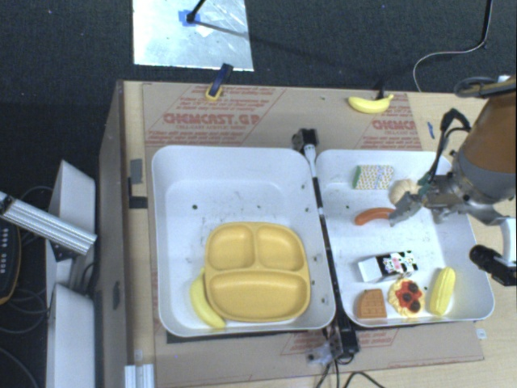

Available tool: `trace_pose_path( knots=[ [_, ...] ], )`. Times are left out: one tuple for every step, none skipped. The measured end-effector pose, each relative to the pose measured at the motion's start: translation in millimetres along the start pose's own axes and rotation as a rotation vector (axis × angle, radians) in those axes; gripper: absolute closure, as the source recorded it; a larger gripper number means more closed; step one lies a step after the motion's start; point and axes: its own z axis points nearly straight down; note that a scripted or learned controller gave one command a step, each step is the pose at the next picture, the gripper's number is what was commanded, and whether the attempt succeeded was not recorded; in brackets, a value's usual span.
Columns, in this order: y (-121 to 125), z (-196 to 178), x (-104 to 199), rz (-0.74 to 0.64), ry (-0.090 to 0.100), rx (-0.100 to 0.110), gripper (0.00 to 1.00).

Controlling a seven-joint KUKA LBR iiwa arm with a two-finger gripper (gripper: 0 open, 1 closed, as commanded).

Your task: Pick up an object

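Two shallow white bins sit side by side on the desk (242, 111), which is covered by a printed cardboard sheet. The left bin (174, 176) holds a yellow divided plate (257, 269) toward its near edge, with a yellow banana (203, 304) lying against the plate's left near corner. The rest of that bin's floor is bare apart from faint scuff marks.

The right bin (477, 301) carries the smaller items. A speckled sponge-like block (373, 176) lies near its far edge. A cream-coloured round piece (401, 191) sits just beside it toward the right. An orange-red sausage (374, 215) lies across the middle of the bin. Along the near edge, from left to right: a black-and-white carton (388, 265), a brown cracker (371, 304), a pizza slice (405, 296) and a corn cob (441, 290).

The arm (489, 148) reaches in from the desk's right edge. The gripper (401, 212) is low over the right bin, its tip just beside the right end of the sausage. Whether its fingers are parted or closed cannot be told, and nothing is seen held in it.

A second small banana (370, 103) rests on the desk beyond the far edge of the right bin, near the far right corner.
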Motion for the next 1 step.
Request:
trace_pose_path(
  knots=[
    [9.1, 123.7, 32.3, 0.0, -0.001, -0.001, 0.0]
  ],
)
